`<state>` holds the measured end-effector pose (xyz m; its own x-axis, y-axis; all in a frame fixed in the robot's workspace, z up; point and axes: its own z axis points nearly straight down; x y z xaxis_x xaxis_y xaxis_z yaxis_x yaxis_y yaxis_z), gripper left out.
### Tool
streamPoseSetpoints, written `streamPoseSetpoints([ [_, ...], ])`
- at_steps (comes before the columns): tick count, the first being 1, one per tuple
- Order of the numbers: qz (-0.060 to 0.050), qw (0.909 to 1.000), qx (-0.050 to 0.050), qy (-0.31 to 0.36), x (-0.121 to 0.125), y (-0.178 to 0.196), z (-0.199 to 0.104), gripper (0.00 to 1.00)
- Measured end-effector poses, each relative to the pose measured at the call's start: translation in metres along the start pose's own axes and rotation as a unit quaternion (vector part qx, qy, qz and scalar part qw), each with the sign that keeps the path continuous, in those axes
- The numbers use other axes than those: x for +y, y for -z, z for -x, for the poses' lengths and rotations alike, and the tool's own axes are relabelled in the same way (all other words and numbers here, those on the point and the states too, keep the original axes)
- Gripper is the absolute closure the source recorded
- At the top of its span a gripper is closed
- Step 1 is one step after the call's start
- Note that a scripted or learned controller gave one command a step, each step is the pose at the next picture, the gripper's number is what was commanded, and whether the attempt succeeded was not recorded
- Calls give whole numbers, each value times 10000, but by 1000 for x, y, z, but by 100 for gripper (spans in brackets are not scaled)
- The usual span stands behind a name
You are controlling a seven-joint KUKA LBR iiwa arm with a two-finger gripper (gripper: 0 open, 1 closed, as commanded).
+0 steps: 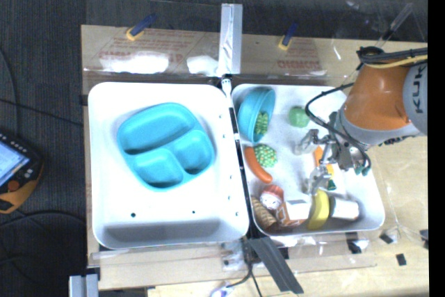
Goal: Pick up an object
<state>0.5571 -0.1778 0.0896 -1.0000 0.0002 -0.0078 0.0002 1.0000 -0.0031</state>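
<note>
In the right white bin (368,215), the metal two-finger gripper (313,162) hangs with fingers spread, gripping nothing. At its 6 o'clock, a yellow plastic banana (319,211) lies just beside. A small green ball (298,116) sits at 12 o'clock.

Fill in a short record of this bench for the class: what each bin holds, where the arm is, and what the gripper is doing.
left bin: one blue divided tray
right bin: blue bowl tipped on its side, green ball, carrot, yellow banana, white bottle, small doll-like toy
arm: reaches in from the right, orange band over the right bin
gripper: low over the right bin's middle, above the banana
held object: cannot tell
</note>
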Motion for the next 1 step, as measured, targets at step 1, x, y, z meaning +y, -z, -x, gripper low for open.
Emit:
streamPoseSetpoints([
  [1, -15, 10000, -32, -1, 0, 11, 2, 100],
])
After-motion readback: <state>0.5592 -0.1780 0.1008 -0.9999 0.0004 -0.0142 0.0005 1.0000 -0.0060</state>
